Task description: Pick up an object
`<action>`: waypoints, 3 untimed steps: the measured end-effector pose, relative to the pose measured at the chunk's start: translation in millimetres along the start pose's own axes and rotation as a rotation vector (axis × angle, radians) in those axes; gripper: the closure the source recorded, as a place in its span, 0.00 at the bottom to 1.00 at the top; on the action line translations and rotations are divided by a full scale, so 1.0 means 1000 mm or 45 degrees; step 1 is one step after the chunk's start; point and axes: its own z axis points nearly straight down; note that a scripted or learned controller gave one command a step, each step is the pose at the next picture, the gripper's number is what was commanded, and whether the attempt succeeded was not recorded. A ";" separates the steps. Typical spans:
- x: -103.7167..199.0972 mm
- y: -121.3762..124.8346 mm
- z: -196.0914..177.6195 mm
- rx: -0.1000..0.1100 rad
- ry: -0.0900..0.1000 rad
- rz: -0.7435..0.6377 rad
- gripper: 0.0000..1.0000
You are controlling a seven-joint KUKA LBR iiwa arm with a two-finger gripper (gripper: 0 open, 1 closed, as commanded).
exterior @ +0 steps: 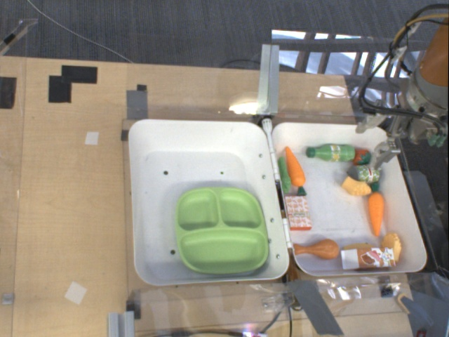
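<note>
A green divided plate (222, 231) sits at six o'clock in the left bin (151, 142). The right bin (330, 209) holds two carrots, a green bottle (332, 152) and other toys. The claw (382, 156) hovers at its two o'clock corner; whether it is apart or together, I cannot tell.

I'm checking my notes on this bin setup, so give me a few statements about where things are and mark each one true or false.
1. The green plate lies in the left bin. True.
2. The green bottle stands upright in the left bin. False: it lies on its side near the far wall of the right bin.
3. Two carrots are in the right bin. True: one carrot lies near the divider, another near the right wall.
4. The gripper hangs over the left bin. False: it is over the far right part of the right bin, near the bottle's cap end.
5. The green plate has three compartments. True.
</note>
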 end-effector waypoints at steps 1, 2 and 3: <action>0.002 -0.024 0.142 0.001 -0.004 -0.291 0.00; 0.056 -0.027 0.151 0.002 -0.004 -0.296 0.00; 0.049 -0.025 0.135 0.010 -0.029 -0.308 1.00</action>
